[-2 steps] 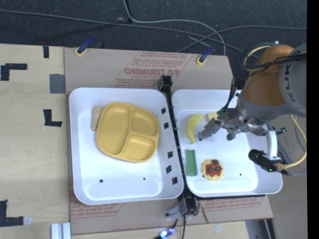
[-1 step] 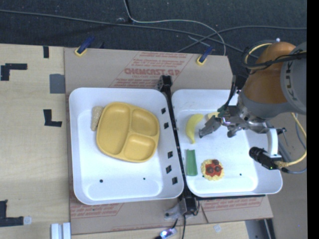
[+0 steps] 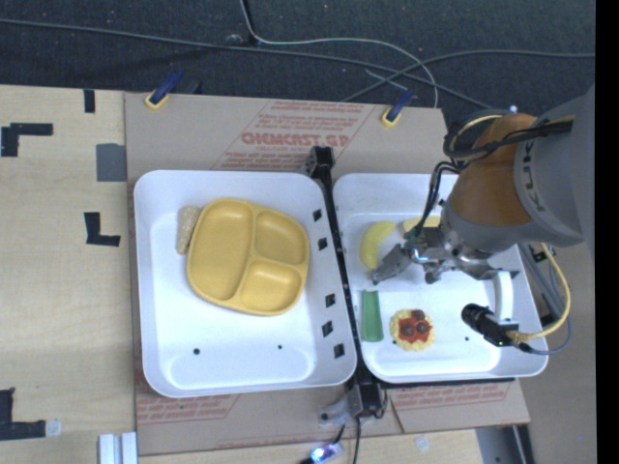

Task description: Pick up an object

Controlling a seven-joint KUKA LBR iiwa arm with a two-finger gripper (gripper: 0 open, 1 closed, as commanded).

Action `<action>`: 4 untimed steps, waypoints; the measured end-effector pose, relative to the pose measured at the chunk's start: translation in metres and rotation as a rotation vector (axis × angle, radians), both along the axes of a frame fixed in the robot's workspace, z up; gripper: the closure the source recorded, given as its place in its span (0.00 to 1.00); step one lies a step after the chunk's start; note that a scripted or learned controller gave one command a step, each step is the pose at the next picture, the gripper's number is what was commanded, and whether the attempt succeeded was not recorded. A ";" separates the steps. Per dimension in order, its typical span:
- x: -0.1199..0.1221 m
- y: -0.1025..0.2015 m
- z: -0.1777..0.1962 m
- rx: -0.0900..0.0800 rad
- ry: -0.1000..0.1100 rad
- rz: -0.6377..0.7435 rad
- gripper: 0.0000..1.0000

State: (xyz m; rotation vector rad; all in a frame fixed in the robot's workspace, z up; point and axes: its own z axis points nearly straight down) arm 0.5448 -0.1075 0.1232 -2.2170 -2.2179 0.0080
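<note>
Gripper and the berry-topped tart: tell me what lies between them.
No object. In the camera view, the stretch from the gripper to the tart is bare white floor of the right bin. The green stick lies beside it.

two white bins (image 3: 242,346), one yellow tray (image 3: 247,256), one tan slice (image 3: 185,228), one lemon (image 3: 377,243), one green bar (image 3: 370,315), one tart (image 3: 412,329)

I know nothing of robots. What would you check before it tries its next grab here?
1. Fingers of the gripper apart: ok.
2. Nothing between them: ok.
3. Things to grab in the right bin: ok, a yellow ball, a green stick and a red-topped toy.
4. gripper centred over one of them: not ok, it is beside the yellow ball.
5. green stick clear of the bin wall: not ok.
6. Height above the bin floor: cannot tell.
</note>
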 end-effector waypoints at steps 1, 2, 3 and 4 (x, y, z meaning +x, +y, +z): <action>0.000 0.000 -0.039 -0.001 -0.008 0.000 0.00; 0.001 0.000 -0.028 -0.002 -0.009 0.001 1.00; 0.001 0.010 0.020 0.000 -0.010 0.002 1.00; -0.005 0.014 0.065 0.000 -0.010 0.001 1.00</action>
